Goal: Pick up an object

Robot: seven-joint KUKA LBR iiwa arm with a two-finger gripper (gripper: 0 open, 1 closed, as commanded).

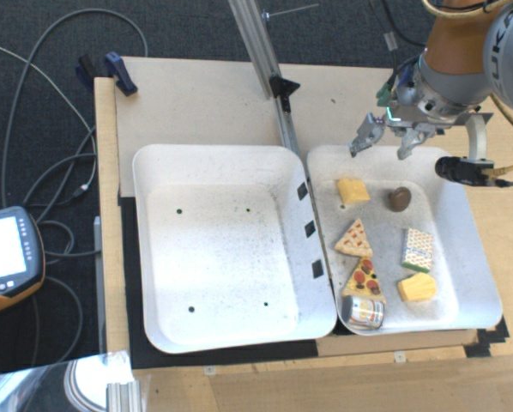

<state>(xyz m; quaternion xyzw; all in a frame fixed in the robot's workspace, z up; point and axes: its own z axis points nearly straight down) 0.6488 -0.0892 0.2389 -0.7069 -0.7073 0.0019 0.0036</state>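
My gripper (383, 144) hangs open above the far edge of the right bin (471, 256), with nothing between its fingers. Just below it in that bin lie a yellow cheese block (353, 190) and a small brown round piece (399, 198). Further toward the front sit a pizza slice (354, 240), a second pizza slice (363, 276), a patterned green-and-white packet (418, 249), a yellow wedge (417, 288) and a small can on its side (365, 312).
The left bin (214, 247) lies beside the right one, with a black clip strip between them. A metal pole (256, 41) slants across the bench behind the bins. Cables and a handheld pendant (8, 256) lie off the bench at left.
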